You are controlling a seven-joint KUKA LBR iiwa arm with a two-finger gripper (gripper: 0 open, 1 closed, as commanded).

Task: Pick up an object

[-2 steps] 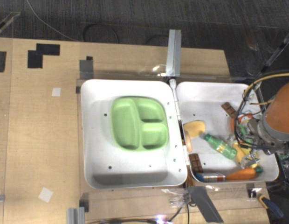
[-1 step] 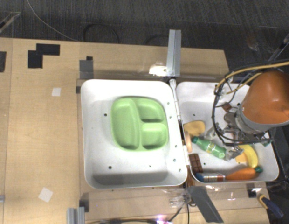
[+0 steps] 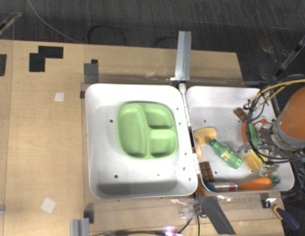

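Claw [image 3: 263, 157] low in right bin [image 3: 216, 95], tangled in cables; grip state cannot tell. Just beside it a yellow piece [image 3: 252, 160]; green bottle [image 3: 226, 154] further left, carrot [image 3: 255, 184] below. Best descend squarely over one item, clear of neighbours.

Grey arm [image 3: 290, 140] with orange band, yellow and black cables

The arm [image 3: 295, 119] is cut off at the right edge, perhaps hiding its gripper.
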